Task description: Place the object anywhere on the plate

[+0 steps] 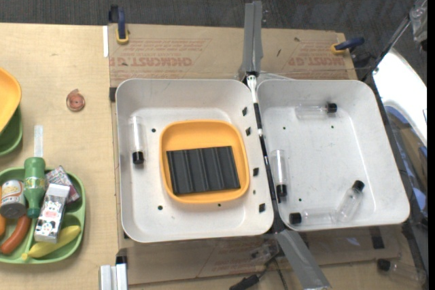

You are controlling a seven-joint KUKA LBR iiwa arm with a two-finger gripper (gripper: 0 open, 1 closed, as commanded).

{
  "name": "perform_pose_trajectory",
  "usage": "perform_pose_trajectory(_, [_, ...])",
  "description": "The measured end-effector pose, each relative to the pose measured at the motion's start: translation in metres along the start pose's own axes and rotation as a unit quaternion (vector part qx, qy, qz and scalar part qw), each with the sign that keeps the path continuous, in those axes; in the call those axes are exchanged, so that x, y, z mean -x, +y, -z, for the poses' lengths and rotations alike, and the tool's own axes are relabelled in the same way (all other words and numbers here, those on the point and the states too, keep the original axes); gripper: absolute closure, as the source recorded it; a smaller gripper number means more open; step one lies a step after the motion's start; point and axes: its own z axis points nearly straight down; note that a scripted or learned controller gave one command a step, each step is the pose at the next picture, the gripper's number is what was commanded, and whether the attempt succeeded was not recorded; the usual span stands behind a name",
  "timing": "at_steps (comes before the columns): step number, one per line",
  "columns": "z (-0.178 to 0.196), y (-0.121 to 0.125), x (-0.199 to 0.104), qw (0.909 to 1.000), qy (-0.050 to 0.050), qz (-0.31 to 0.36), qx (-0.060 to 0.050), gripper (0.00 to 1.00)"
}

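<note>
Risk looks small — the dark ribbed block lies flat on the yellow plate (left bin), though a stray sweep could shove it off; pincer state I cannot tell.

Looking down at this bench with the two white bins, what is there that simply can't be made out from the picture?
- Plate, camera view: the dark ribbed object lying on it hides most of its floor.
- Yellow dish, camera view: cut off by the left edge.
- Green tray of toy food: the labels are too small to read.
- Clear tubes in the right bin: too faint to tell what they are.
- Pink item on the wooden table: too small to identify.
</note>
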Motion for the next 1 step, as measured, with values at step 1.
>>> perform_pose_trajectory(1, [-0.0002,0.0001,0.0002,0.9810,0.000,0.194,0.001,1.00])
